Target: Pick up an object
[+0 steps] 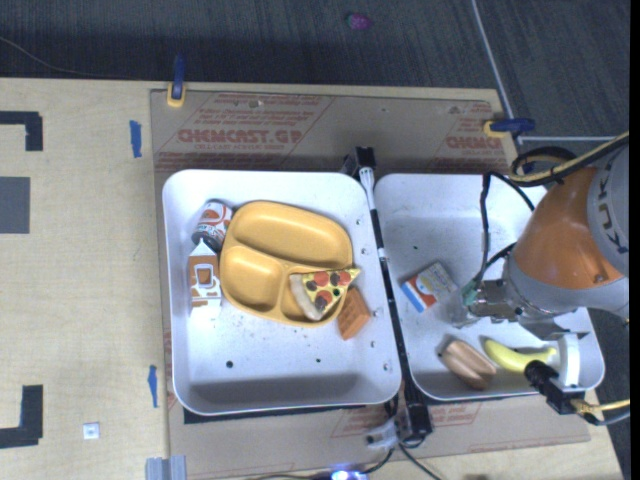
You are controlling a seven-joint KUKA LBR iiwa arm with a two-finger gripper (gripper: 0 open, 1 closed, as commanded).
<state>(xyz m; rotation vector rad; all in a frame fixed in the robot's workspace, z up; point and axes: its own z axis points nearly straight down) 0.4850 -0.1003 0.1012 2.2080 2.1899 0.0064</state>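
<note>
The camera looks down on the surface, which carries two white bins side by side, so things can be picked from one bin.

The left bin holds one big yellow tray. One toy pizza slice lies on the tray's edge, and one orange cracker leans just beside it. One small can and one little carton are squeezed between the tray and the bin wall.

The right bin holds three things: one small white packet, one toy bread roll and one yellow banana. The roll and banana lie close together near the front wall.

The arm reaches over the right bin. Its fingers hang low between the packet and the roll, likely to grab one. I cannot tell how far open they are, and I see nothing held.
</note>
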